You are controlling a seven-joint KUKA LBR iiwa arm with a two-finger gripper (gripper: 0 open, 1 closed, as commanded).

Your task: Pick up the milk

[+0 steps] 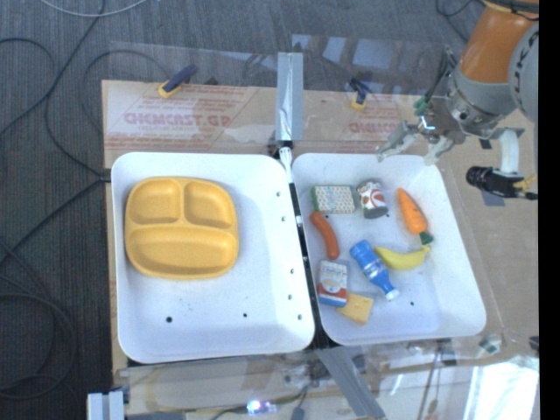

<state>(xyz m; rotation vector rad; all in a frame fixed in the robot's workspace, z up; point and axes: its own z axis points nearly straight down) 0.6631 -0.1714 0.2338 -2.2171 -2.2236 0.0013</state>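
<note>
One milk carton (332,283) lies in the right bin (455,313), close to its left wall and toward the near edge. A yellow cheese wedge (357,308) touches its lower right corner, and a blue bottle (374,269) lies just beside it. Above it sits a sausage (325,234), then a patterned box (334,199) and a small can (373,199). A banana (403,257) and a carrot (412,213) lie further right. Jaws of the gripper (416,140) hang spread and released above the bin's far rim, well apart from the milk carton. A yellow divided plate (181,227) rests in the left bin (210,322).
</note>
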